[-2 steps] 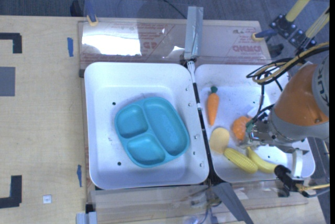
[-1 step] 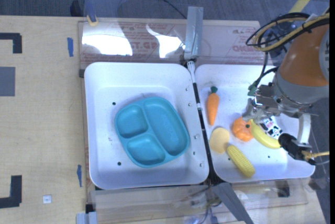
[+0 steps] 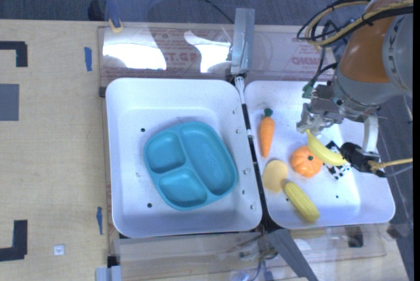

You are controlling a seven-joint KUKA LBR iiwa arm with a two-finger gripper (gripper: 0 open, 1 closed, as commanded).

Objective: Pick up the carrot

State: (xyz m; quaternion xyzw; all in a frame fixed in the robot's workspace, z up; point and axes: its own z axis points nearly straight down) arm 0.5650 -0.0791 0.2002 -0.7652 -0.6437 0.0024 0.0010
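The gripper (image 3: 317, 117) hangs over the right bin (image 3: 377, 207), and whether its fingers are spread or closed I cannot tell; it is near the carrot (image 3: 266, 133) but apart from it, to the carrot's right. The carrot lies by that bin's left wall, green top pointing away from the camera, and looks like a light, stiff, smooth toy, probably best pinched across its thick orange middle. A banana (image 3: 325, 150), small pumpkin (image 3: 306, 162), yellow round piece (image 3: 275, 174) and corn cob (image 3: 301, 200) crowd nearby, while the blue tray (image 3: 190, 165) sits in the left bin (image 3: 125, 142).

An orange carrot (image 3: 266, 134) with a green top, a yellow banana (image 3: 325, 152), a blue divided plate (image 3: 190, 165), 2 white bins (image 3: 125, 115).
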